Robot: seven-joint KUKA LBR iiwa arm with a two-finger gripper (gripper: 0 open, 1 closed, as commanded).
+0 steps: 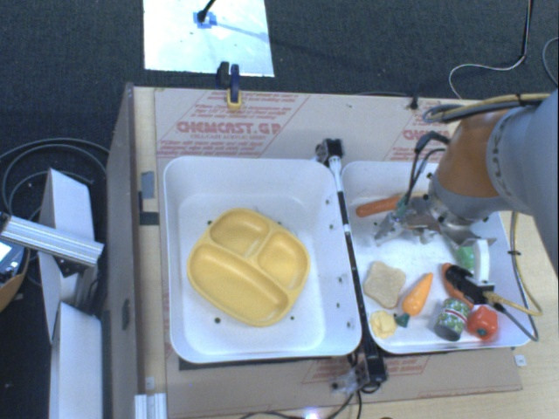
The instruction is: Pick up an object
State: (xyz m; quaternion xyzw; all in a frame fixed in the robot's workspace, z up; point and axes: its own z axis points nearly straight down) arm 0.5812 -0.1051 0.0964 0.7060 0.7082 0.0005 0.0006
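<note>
Two white bins, arm over the right one.
Left bin (175,321) holds a yellow divided tray (249,265). Right bin (371,177) holds carrots, bread slice (384,283), can (452,318), tomato (481,321); gripper (403,225) hovers beside the upper carrot (377,206), grip state unclear.

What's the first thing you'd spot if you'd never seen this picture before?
Probably the big yellow plate with its divided sections, lying alone in the left bin. Next, the grey and orange robot arm reaching in from the right over the right bin, where toy food is scattered: a slice of bread, a carrot and a tomato.
</note>
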